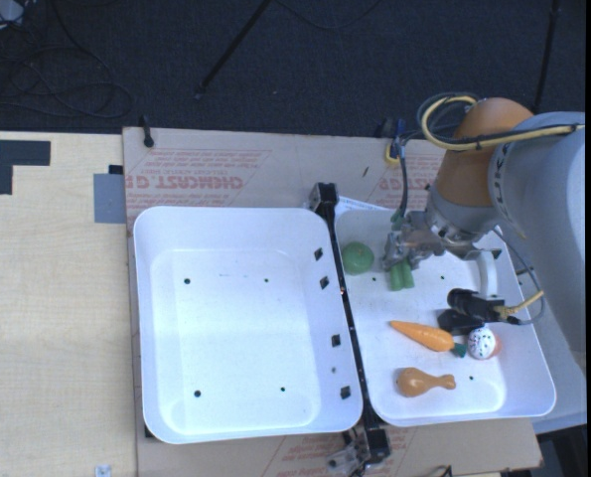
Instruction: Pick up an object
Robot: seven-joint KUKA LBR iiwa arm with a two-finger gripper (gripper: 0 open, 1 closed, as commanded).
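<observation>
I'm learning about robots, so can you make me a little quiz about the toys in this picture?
1. True or false: the carrot lies in the right bin.
2. Which toy sits closest to the gripper? A) green block B) spotted ball C) tan gourd
3. Fill in: the green ball lies next to the divider between the two ____.

Key: 1 true; 2 A; 3 bins.
</observation>
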